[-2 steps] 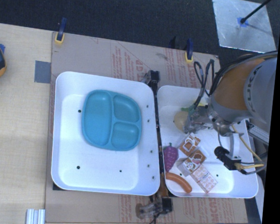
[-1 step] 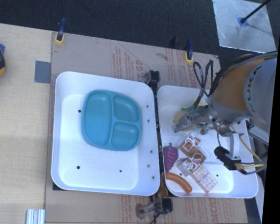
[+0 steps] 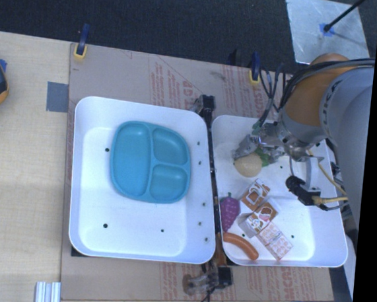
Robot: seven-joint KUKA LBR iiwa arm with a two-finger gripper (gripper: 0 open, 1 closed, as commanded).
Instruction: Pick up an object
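Counting one plate (image 3: 151,161), two bins (image 3: 87,170).

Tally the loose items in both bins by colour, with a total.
Blue: 1, the blue divided plastic plate in the left bin
Purple: 1, the purple grape bunch
Orange-red: 1, the orange-red toy sausage
Beige: 1, the beige round toy at the gripper
Printed red-brown: 2, small box and long carton
Total: 6
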